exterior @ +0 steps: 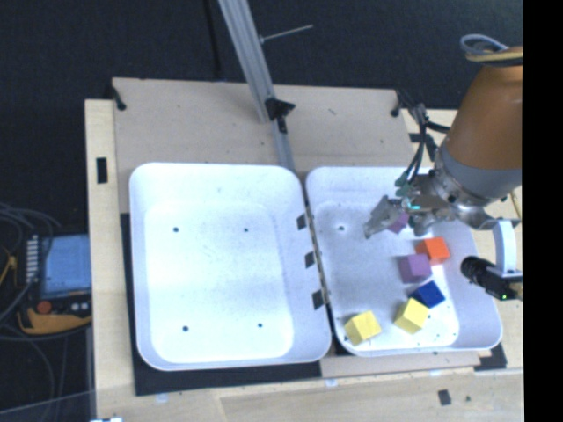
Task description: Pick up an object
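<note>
**Lining up a pick in the right bin**

The gripper point(393, 218) hovers over the right bin point(352, 236), seemingly clenched on a small purple piece (hard to confirm). Otherwise, descend squarely over the nearby purple cube point(413, 266), clear of the orange cube point(433, 251).

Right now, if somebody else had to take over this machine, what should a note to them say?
Gripper: above the right bin, near its middle; whether it holds anything cannot be told.
Things: orange block, purple block, blue block and two yellow blocks, all lying in the right bin.
Done: no block visibly lifted.
Left: grasp one block and raise it.
</note>
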`<state>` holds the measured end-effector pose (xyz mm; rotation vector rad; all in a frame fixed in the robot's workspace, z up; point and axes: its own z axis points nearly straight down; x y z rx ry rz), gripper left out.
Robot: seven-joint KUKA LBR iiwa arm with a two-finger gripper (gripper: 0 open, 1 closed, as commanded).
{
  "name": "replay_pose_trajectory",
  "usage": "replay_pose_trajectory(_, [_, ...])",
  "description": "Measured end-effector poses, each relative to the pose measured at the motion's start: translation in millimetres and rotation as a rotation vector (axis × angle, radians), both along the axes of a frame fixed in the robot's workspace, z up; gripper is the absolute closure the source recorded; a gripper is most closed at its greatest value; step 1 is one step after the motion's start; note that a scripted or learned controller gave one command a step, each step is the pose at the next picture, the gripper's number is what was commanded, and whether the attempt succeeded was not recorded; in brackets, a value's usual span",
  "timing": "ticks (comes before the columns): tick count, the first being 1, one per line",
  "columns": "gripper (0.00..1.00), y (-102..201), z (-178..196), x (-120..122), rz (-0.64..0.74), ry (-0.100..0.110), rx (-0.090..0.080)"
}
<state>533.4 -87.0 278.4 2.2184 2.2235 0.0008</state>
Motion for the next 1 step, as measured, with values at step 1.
replay_pose_trajectory(1, [0.0,-0.4,0.0,0.1,-0.003,-0.001,0.0])
